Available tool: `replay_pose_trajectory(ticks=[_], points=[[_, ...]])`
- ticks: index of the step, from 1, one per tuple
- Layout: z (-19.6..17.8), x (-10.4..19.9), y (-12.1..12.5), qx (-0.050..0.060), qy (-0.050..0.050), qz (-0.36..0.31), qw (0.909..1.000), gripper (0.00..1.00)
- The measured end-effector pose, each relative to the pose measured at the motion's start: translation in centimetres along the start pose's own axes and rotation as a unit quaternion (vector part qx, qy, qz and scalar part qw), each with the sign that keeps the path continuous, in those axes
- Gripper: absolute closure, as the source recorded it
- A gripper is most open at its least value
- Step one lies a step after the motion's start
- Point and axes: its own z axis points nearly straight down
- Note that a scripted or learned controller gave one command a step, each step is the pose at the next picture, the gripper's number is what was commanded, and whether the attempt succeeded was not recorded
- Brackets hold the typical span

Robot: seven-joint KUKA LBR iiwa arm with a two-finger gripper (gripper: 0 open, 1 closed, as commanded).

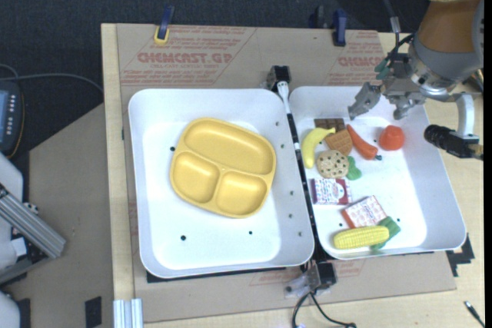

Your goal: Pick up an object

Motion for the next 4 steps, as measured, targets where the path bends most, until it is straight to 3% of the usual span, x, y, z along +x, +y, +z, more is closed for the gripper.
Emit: replay_pose_trajectory(ticks=[1,3,4], points=[[-0.9,0.0,0.3,-0.008,-0.001,-0.001,1.0,0.0],[8.2,1.4,0.1,-0.005,0.0,-0.002,1.0,0.0],[12.0,1.3,0.5,-0.01,-0.003,-0.002,0.9999,0.0]])
